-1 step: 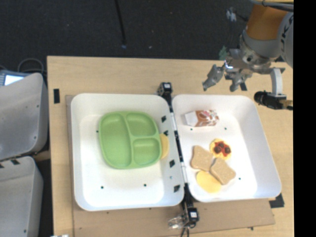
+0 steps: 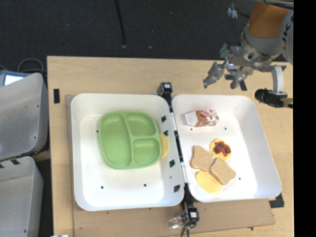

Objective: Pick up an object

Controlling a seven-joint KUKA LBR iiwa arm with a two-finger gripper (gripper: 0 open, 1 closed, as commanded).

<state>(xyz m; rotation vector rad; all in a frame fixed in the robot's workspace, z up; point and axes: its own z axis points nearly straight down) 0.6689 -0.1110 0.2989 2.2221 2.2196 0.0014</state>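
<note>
- Left bin (image 2: 81, 181): the green divided plate (image 2: 130, 139) takes the middle, leaving bare floor along every wall.
- Right bin (image 2: 247, 132): the wrapped snack (image 2: 201, 117) and the toast slices (image 2: 212, 164) cluster centre-left; the right side lies open.
- The claw (image 2: 224, 77) hangs over the counter (image 2: 123, 75) behind the right bin.

**Worktop, bins and surroundings**

A wooden worktop (image 2: 123, 75) is seen at frame centre, bearing two shallow white bins: the left bin (image 2: 86, 181) and the right bin (image 2: 252, 132), joined by black clips. Grey casings (image 2: 19, 117) are seen at far left. Dark floor (image 2: 98, 19) lies above.
</note>
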